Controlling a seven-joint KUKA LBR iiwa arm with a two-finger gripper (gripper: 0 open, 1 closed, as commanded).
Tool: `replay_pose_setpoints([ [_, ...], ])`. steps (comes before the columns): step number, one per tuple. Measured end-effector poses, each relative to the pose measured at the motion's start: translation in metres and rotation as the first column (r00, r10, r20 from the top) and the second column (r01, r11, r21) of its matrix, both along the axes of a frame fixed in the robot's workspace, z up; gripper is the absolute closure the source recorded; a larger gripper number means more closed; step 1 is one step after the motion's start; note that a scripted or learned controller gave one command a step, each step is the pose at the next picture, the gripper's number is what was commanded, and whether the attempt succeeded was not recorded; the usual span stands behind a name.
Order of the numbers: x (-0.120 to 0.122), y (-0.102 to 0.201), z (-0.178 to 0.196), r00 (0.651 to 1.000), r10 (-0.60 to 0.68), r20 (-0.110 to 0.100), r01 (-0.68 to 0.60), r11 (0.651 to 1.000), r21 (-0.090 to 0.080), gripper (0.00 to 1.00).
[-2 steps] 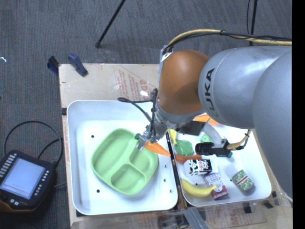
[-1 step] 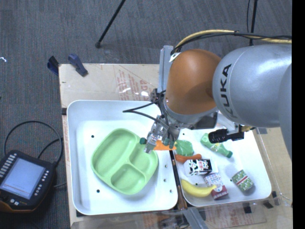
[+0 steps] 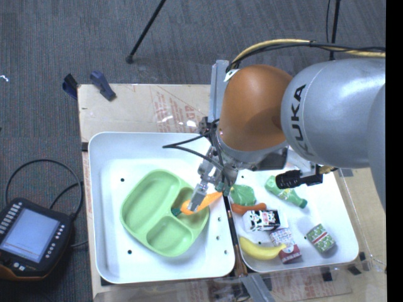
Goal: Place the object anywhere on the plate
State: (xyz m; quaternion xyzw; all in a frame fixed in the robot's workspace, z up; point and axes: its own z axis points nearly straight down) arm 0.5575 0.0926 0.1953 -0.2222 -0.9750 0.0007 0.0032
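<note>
Jaws [image 3: 200, 201] grip an orange carrot [image 3: 208, 201] over the green plate [image 3: 154, 216]; banana [image 3: 261, 249] lies apart.

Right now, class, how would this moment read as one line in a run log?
gripper: over plate's right edge | orange object: at fingertips, grip unclear | green plate: left bin | status: placement unconfirmed

Pale green plate [image 3: 154, 222], orange carrot [image 3: 204, 201], yellow banana [image 3: 261, 250].
</note>
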Motion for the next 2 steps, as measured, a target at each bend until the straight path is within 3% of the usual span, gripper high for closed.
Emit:
replay_pose_setpoints([
  [1, -0.0198, -0.0271, -0.0122, 0.994, -0.105, -0.003, 0.105, 0.994, -0.001, 0.00],
  [2, -0.0198, -0.0274, -0.0122, 0.994, -0.106, -0.003, 0.106, 0.994, -0.001, 0.00],
])
